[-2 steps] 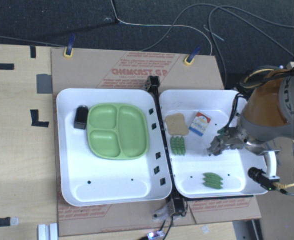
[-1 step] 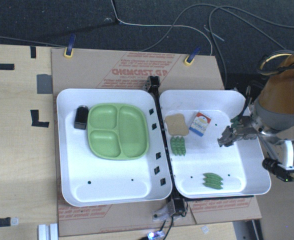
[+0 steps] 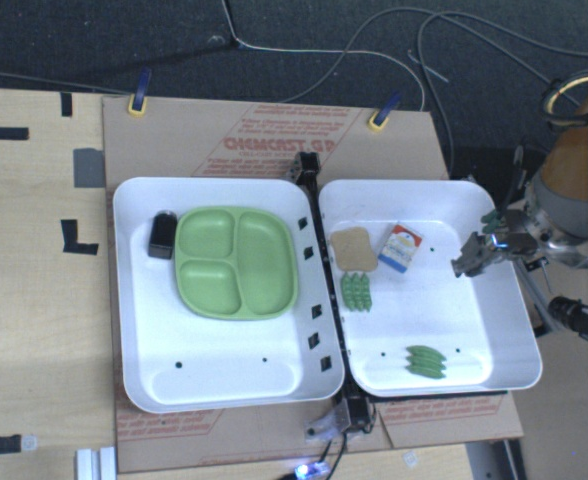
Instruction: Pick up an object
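Observation:
The right bin (image 3: 494, 363) holds a tan flat piece (image 3: 353, 249), a small white, red and blue packet (image 3: 400, 248), a green ridged item (image 3: 356, 292) and a green pea pod (image 3: 426, 362). My gripper (image 3: 477, 252) hovers over the right bin's right edge, well to the right of the packet, with nothing seen between its fingers. The left bin (image 3: 144, 368) holds a green divided plate (image 3: 237, 262) and a small black block (image 3: 162, 234) beside it.
The two bins sit on a cardboard sheet (image 3: 274, 138) held by yellow and blue clamps (image 3: 138, 100). Cables (image 3: 374, 38) run across the dark surface at the back. A black divider strip (image 3: 319, 268) lies between the bins.

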`<state>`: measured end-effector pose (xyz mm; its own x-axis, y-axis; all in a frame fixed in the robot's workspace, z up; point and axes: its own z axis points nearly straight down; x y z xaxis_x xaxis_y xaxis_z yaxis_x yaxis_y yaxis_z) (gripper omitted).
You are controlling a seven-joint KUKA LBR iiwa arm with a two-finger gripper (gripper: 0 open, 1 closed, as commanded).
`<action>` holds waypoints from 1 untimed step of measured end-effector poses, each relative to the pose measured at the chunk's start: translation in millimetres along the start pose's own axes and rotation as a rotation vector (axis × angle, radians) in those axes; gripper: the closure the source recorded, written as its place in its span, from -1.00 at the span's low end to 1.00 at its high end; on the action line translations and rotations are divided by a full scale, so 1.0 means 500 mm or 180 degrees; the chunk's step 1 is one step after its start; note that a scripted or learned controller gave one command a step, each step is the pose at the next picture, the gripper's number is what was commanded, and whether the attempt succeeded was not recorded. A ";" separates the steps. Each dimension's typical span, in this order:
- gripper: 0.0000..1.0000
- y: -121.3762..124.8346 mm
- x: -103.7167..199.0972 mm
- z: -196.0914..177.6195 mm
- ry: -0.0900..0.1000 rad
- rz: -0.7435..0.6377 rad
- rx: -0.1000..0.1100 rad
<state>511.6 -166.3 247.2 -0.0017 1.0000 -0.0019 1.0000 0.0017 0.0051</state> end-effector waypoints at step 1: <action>1.00 0.014 0.088 0.010 0.0006 -0.0010 0.0018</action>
<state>518.5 -122.5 242.0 -0.0047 1.0000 0.0000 1.0000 0.0047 -0.0005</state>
